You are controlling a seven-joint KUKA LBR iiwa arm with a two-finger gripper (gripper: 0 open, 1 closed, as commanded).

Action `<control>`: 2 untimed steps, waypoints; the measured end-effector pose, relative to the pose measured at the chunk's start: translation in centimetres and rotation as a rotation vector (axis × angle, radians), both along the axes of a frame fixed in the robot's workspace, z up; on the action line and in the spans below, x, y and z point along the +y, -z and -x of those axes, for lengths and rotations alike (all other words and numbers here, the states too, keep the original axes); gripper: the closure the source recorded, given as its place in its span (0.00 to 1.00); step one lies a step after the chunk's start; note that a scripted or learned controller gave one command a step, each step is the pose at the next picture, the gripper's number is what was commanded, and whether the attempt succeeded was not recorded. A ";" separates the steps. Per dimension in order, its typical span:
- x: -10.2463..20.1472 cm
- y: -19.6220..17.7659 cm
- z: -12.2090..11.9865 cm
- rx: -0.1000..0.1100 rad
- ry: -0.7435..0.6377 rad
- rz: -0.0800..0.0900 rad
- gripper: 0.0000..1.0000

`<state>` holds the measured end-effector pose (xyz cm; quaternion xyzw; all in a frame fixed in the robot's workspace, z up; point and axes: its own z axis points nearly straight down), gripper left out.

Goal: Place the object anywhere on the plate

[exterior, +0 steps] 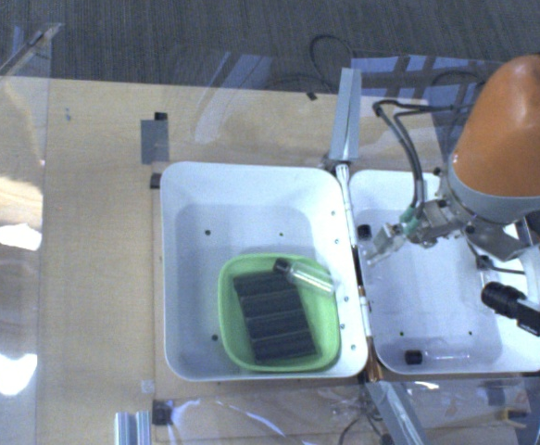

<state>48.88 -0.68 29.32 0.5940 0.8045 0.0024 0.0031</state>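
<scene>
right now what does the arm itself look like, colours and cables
The arm has a large rounded orange band above grey metal wrist parts. Black cables loop along its left side down toward the gripper, which is pale metal with a greenish tint.

Light was bright and even. Strong glare patches lay on bench (84,276) at left edge, w/ pale streaks like reflections. White bins (251,193) looked slightly overexposed. Picture was soft, low res; shadows faint.

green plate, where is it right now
In the camera view the green plate lies in the left bin, toward its near right corner, with a dark ridged block and a small clear tube on it.
</scene>
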 end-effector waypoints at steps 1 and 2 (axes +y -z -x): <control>4.3 -2.5 -2.6 -0.001 0.006 -0.001 0.00; -0.6 -3.0 -1.1 -0.002 0.044 0.000 0.00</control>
